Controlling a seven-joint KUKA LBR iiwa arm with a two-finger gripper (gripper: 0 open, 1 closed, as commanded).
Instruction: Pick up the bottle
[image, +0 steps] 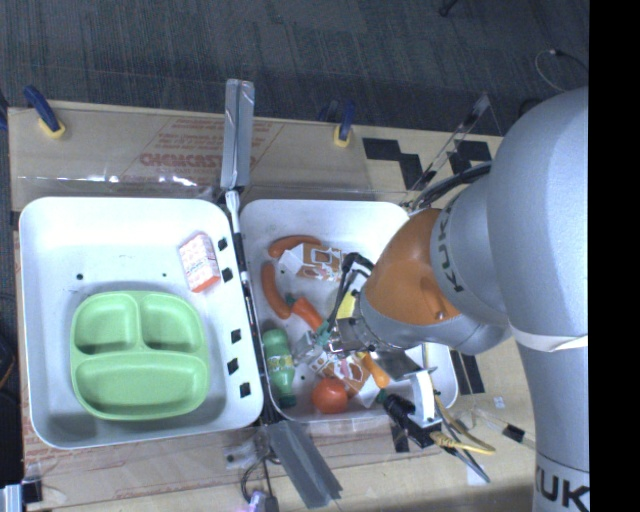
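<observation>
Against bin wall (262, 330): bottle (277, 362) (crowded).

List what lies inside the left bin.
The left bin holds a green divided tray and, nearer the right wall, a small red-and-white carton. Whatever sits beneath the tray is covered and cannot be seen.

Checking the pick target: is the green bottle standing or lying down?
Lying down. The green bottle rests lengthwise on the right bin floor near its left wall.
</observation>
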